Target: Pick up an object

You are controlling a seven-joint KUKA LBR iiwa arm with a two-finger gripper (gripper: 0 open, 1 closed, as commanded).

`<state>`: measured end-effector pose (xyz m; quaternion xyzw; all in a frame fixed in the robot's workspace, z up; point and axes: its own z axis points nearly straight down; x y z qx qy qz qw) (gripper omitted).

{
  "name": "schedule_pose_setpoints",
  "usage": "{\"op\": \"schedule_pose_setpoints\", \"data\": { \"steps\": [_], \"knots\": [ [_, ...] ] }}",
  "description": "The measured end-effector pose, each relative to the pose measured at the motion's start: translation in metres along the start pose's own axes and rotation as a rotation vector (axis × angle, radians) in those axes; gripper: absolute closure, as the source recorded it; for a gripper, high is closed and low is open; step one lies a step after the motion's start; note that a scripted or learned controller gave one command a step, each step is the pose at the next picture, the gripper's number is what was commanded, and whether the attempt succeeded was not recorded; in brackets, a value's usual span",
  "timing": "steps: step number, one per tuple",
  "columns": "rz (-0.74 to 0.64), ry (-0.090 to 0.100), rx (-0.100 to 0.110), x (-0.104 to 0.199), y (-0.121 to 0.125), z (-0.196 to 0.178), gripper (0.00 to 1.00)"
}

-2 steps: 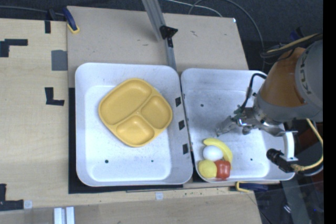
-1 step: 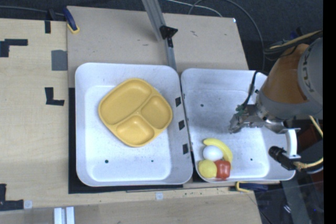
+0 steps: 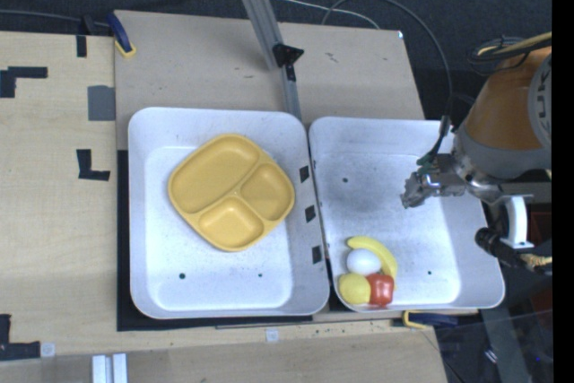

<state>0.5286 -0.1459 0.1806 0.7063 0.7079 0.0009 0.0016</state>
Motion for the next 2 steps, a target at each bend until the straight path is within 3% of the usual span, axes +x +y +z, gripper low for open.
{"op": "schedule_pose_setpoints", "data": {
  "steps": [1, 2],
  "knots": [
    [0.0, 0.001, 0.002, 0.0, 0.001, -0.023, 1.0],
    [-0.004, 0.003, 0.004, 0.049, -0.002, -0.03, 1.0]
  ]
}}
